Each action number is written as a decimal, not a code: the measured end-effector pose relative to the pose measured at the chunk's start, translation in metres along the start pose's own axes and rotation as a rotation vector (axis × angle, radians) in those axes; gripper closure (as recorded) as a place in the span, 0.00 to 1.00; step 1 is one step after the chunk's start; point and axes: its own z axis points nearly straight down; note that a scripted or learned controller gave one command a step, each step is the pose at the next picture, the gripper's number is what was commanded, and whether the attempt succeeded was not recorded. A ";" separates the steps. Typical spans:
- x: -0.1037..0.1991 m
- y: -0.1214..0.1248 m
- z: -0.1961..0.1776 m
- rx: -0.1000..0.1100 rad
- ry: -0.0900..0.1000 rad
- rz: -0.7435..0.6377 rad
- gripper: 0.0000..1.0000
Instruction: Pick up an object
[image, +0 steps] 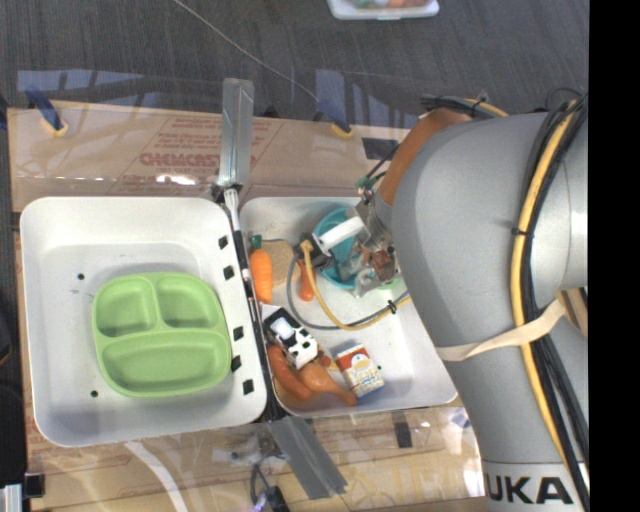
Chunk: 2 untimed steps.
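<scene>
**Arm low over the right bin, claw hidden among the clutter**

The grey arm (500, 270) reached in from the right and hung over the right bin (420, 385), its bulk covering that bin's right side. The gripper (372, 252) sat low beside a teal object (335, 245) near the bin's far middle; whether it was apart or together could not be told, and nothing could be seen clamped in it.

An orange carrot (261, 276) lay against the bin's left wall, its long axis running roughly near-to-far, the leafy end pointing to the far edge. Nearer the front, a black-and-white cow toy (293, 343) rested just beside a small carton (361, 372), with an orange-brown item (310, 382) touching the bin's near wall, lying left to right. A thin looped cable (345, 318) curved across the bin floor

The left bin (60, 330) held a green divided plate (160, 333), lying flat in its middle, well apart from the arm
</scene>
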 end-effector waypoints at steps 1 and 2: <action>0.029 -0.039 -0.018 0.004 -0.013 0.041 1.00; 0.026 -0.040 -0.025 0.008 -0.028 0.035 1.00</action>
